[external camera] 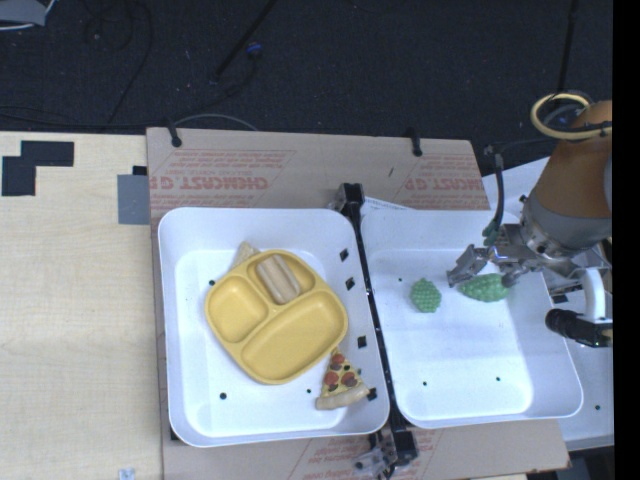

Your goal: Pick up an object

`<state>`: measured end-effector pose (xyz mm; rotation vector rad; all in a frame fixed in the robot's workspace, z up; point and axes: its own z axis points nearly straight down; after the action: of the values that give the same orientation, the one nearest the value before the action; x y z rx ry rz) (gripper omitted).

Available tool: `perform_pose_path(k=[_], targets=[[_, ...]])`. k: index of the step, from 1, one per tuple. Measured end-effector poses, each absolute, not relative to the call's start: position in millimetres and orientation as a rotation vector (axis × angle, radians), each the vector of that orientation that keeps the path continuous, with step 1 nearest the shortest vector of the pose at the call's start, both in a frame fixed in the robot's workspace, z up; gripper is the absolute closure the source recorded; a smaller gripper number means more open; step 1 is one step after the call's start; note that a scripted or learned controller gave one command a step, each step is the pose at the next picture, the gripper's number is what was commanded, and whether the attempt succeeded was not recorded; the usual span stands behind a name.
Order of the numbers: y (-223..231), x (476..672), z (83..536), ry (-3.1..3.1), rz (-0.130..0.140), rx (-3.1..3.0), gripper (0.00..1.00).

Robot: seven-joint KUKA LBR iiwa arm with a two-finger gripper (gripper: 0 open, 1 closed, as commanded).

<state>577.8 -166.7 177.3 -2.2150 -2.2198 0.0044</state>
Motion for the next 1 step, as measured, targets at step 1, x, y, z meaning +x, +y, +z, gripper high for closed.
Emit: perform_pose_path(k=[1], targets=[[-160.3,570.5,130.3,-2.218,0.004,-2.218,0.0]])
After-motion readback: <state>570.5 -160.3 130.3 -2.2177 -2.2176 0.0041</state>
